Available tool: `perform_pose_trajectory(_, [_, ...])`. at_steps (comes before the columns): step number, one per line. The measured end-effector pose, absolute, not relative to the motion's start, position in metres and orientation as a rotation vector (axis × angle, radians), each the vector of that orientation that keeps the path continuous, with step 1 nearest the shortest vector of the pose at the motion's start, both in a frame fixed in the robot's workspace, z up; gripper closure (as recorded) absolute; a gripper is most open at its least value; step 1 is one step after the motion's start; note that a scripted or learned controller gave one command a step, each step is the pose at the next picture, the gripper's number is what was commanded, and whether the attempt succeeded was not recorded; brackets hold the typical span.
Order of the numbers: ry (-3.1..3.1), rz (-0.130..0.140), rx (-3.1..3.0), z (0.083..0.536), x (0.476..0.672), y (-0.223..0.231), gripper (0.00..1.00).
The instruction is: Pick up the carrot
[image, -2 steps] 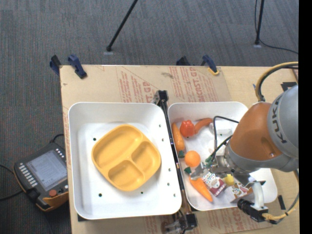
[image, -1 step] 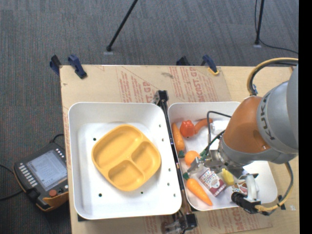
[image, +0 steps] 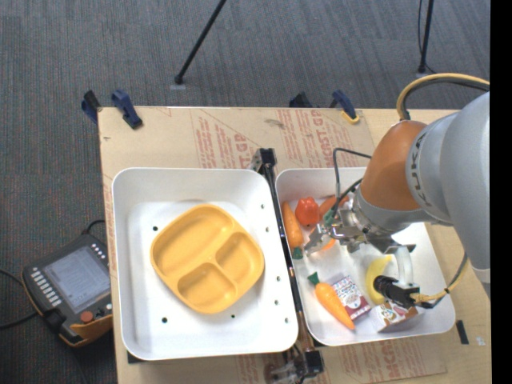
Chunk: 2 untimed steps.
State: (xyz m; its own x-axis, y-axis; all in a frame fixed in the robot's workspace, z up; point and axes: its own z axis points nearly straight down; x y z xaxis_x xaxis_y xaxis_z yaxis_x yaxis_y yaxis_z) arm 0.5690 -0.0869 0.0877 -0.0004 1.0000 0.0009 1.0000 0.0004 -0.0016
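Fingers (image: 326,237) hung low in the right bin (image: 444,294), their spread unclear; carrot (image: 333,304) lay apart, nearer the front edge.

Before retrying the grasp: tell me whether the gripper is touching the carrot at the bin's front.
Apart. The camera view shows bare white bin floor between the gripper and the carrot, which lies nearer the right bin's front.

Grey carpet (image: 280,46) around cardboard-topped bench (image: 224,138)
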Motion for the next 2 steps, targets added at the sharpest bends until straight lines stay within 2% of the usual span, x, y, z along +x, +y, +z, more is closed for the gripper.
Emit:
perform_pose_trajectory(1, [-2.222, 0.002, -2.215, 0.097, 0.569, -0.087, 1.00])
perform_pose_trajectory(2, [-2.222, -0.001, -2.219, 0.188, 0.551, -0.027, 1.00])
